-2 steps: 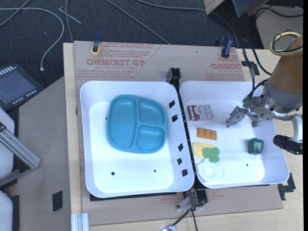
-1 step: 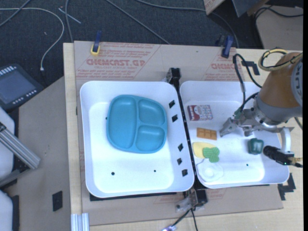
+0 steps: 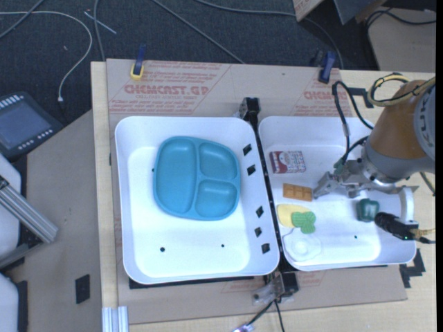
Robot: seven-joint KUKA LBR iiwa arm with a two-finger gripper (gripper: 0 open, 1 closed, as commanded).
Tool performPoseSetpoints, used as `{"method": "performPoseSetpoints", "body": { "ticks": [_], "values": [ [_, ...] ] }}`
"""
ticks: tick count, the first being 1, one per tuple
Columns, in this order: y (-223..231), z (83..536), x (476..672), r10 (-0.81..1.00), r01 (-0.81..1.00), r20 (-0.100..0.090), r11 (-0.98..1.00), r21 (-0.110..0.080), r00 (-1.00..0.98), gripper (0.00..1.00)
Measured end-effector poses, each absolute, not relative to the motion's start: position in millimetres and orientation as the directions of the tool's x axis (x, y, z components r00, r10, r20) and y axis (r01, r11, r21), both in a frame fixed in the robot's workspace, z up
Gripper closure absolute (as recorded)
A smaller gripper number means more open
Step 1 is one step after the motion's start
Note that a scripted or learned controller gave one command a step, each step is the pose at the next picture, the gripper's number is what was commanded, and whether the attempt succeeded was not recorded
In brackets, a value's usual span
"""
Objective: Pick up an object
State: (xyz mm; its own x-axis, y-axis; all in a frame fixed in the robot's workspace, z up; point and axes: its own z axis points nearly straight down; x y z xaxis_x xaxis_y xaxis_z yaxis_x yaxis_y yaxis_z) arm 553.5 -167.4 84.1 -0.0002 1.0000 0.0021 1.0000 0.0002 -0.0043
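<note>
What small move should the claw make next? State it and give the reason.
Probably ease the claw a little toward the left and down onto the tan cracker. It hangs over the right bin just beside that piece with nothing between its fingers, and the cracker lies flat, apart from the green toy below it.
</note>
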Motion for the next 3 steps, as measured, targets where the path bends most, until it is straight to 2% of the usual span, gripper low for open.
{"method": "performPoseSetpoints", "body": {
  "ticks": [1, 3],
  "values": [
    [-167.4, 96.2, 554.7, 1.0, 1.0, 0.002, 0.0, 0.0, 0.0, 1.0],
    [-153.9, 216.6, 549.3, 1.0, 1.0, -0.001, 0.002, 0.006, -0.002, 1.0]
  ]
}}
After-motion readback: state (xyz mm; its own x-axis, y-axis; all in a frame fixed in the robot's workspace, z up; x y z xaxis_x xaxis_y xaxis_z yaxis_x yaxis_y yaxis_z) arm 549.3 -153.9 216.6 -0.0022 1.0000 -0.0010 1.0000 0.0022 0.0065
